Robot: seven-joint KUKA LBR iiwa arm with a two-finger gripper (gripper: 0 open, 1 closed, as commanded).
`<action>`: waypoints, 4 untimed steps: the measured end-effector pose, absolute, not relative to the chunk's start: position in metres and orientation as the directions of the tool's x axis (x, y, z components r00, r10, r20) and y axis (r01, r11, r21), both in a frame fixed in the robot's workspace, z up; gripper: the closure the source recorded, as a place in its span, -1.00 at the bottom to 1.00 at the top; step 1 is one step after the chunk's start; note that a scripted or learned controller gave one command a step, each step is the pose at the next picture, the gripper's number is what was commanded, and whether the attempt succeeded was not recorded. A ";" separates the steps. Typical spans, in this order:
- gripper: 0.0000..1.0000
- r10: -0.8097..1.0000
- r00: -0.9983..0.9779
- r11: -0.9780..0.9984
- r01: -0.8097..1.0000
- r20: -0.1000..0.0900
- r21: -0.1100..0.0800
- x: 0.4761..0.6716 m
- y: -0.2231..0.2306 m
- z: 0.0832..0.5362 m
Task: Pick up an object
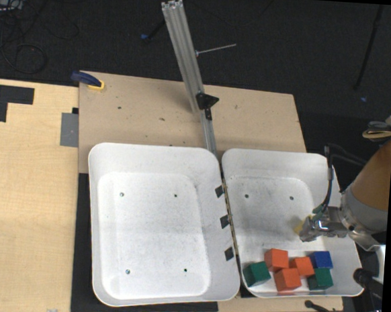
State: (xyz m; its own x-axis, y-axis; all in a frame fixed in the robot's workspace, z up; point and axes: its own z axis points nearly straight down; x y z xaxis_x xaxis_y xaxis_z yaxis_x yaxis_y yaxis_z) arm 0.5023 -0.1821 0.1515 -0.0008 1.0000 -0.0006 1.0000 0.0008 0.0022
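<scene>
The things you can pick from are small blocks bunched in the near right corner of the right bin (275,166). You can see three orange blocks (287,279), with one (276,258) up top and another (303,265) beside it, two green blocks, one on the left (257,273) and one on the right (320,281), and a blue block (321,259) at the back. They sit close, most of them touching a neighbor. Just above the pile, near the right wall of the bin, you will find the gripper (313,226). It is apart from the blocks and has nothing in it that you can see. You cannot tell how it is set, since that part is too small and blurry. The grey arm (367,206) comes in from the right side. The left bin (114,159) sits beside this one, and a metal bar (186,57) leans up behind both. It looks like you are at the reaching step, with no block taken yet. Next, you would likely bring the gripper down toward the pile and aim for a block on the edge, like the blue one, because it is nearest. The tight bunch could make this hard, since the gripper may bump the other blocks.
</scene>
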 end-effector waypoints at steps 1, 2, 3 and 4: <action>1.00 1.000 -0.002 0.002 1.000 -0.001 0.004 0.511 -0.175 0.205; 1.00 1.000 -0.003 0.003 1.000 0.000 -0.002 0.510 -0.177 0.264; 1.00 1.000 -0.004 0.004 1.000 0.003 -0.004 0.508 -0.124 0.248; 1.00 1.000 -0.004 0.004 1.000 0.003 -0.005 0.503 -0.071 0.235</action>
State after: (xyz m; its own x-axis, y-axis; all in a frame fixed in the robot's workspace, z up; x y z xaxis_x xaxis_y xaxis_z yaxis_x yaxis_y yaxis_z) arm 0.5028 -0.0706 0.2353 -0.0041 1.0000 0.0029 1.0000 0.0042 -0.0046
